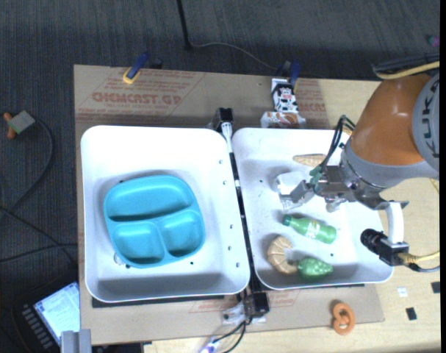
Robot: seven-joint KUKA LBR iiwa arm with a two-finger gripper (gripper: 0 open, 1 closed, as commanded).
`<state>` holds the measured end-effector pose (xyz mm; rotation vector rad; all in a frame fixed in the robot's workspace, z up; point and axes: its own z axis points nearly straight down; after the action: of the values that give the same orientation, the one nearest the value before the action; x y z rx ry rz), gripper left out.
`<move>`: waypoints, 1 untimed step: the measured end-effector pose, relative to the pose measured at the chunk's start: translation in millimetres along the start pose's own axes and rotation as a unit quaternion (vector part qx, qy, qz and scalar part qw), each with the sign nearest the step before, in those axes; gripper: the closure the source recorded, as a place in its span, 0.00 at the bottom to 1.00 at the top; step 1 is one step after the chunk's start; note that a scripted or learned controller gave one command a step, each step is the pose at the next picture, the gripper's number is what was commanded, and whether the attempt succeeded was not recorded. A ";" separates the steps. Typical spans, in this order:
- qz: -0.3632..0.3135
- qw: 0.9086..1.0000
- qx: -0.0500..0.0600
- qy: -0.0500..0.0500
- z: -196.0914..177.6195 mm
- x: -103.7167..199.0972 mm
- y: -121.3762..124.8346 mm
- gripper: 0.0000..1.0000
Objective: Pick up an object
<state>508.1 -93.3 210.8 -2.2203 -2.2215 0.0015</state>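
Observation:
In the right bin (259, 153) lie a green bottle (311, 229) on its side, a tan round pastry (280, 251), a green bumpy toy (314, 269) beside it, and a pale tan piece (308, 159) near the back. My gripper (295, 189) hangs over the middle of this bin, just above and behind the green bottle. It is open, and nothing is between its fingers. The arm's orange band (388, 127) covers the bin's right side.
The left bin (98, 153) holds a blue divided tray (153, 219). A divider rail (236, 190) runs between the two bins. A small cow-print carton (283, 103) stands behind the right bin. An orange ring (343, 316) lies on the bench in front.

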 end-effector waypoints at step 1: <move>0.000 1.000 0.001 0.000 113.3 -20.2 76.5 0.00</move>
<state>584.5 -113.5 97.5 -2.2197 -2.2199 0.0042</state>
